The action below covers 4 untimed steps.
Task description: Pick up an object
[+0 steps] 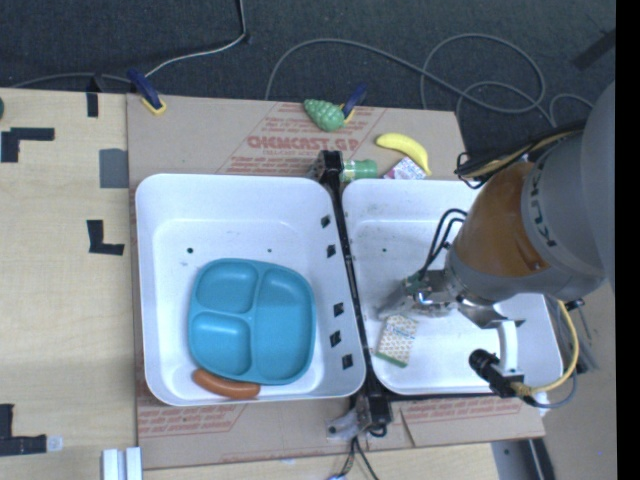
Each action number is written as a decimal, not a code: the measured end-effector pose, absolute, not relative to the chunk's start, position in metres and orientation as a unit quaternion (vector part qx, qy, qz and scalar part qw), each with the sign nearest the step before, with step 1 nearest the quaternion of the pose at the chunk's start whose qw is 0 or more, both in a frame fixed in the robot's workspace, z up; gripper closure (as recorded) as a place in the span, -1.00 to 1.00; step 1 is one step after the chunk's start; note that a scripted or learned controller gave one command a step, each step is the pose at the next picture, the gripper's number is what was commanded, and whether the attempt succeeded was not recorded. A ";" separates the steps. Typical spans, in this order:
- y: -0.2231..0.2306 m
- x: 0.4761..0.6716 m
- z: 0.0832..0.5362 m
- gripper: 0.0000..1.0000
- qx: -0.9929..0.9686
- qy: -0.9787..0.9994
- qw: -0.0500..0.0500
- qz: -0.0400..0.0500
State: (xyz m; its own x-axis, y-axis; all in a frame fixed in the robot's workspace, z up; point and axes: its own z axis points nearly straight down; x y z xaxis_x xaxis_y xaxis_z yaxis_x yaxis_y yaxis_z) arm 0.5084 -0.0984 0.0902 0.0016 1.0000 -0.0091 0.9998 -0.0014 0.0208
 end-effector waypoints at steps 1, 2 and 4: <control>-0.100 0.523 0.089 -1.00 0.708 0.706 0.003 0.001; -0.100 0.501 0.086 -1.00 0.707 0.707 0.002 0.001; -0.096 0.607 0.086 -1.00 0.707 0.708 0.001 0.001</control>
